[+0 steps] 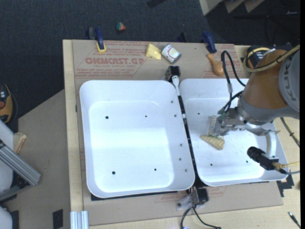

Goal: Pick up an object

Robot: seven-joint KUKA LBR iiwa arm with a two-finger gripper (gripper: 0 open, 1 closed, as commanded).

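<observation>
I am looking down on the bench (72, 128), which is carrying two shallow white bins side by side. The left bin (133, 142) is showing its bare white floor with a few dark dots. The right bin (202, 99) is holding a tan ridged cone (212, 141), which is lying on its side near the middle of the floor, narrow end pointing toward the left bin. The grey arm (267, 92) is reaching in from the right over the right bin, and its gripper (213, 127) is hanging just beside the cone on the far side; I cannot tell whether it is touching it, or whether the gripper is spread or closed. White floor is lying open around the cone, well apart from the bin walls. Behind the bins, a yellow wedge (153, 52) and a small white box (170, 53) are sitting on the bench.
</observation>
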